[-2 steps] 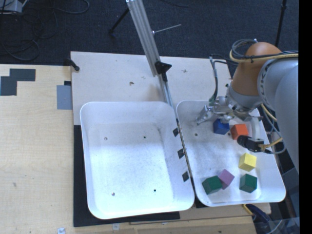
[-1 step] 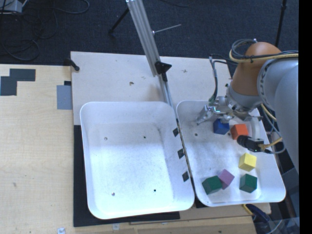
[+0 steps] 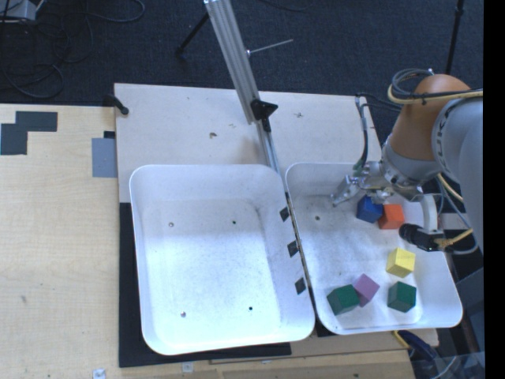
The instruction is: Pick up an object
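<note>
Hovering low in the right bin [image 3: 316, 290], my end effector [image 3: 353, 186] sits just beside the blue block [image 3: 368, 208]; its spread I cannot tell. Orange block [image 3: 391, 215] touching it could jam my pick.

— What are the two bins [image 3: 213, 259] made of?
— White plastic, smooth with a soft sheen, speckled with dark flecks.
— And the bench [image 3: 47, 235] left of the bins?
— Pale wood grain, matt. Behind the bins stands a ribbed aluminium rail [image 3: 235, 54], brushed metal.
— The blocks?
— The blue block [image 3: 368, 209] and yellow block [image 3: 401, 262] in the right bin look matt, painted.
</note>
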Motion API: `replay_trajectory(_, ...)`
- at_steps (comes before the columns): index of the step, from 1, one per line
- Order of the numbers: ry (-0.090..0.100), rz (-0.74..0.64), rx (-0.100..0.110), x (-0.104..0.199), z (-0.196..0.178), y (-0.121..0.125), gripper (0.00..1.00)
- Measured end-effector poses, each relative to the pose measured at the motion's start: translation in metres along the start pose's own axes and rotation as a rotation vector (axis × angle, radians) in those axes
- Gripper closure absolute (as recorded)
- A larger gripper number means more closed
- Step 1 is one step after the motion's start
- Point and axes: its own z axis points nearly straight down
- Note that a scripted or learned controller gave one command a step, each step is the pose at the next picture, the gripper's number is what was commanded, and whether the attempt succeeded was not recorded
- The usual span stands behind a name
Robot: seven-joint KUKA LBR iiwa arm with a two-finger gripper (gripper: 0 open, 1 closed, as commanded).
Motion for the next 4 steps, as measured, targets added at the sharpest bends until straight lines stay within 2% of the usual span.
replay_trajectory(1, 0.000, 0.000, 0.003, -0.018, 0.001, -0.010, 0.00)
replay_trajectory(2, 0.005, 0.003, -0.005, -0.008, 0.001, -0.001, 0.00)
replay_trajectory(3, 0.000, 0.001, 0.005, -0.018, 0.002, -0.011, 0.00)
replay_trajectory(4, 0.000, 0.005, 0.004, -0.020, 0.002, -0.011, 0.00)
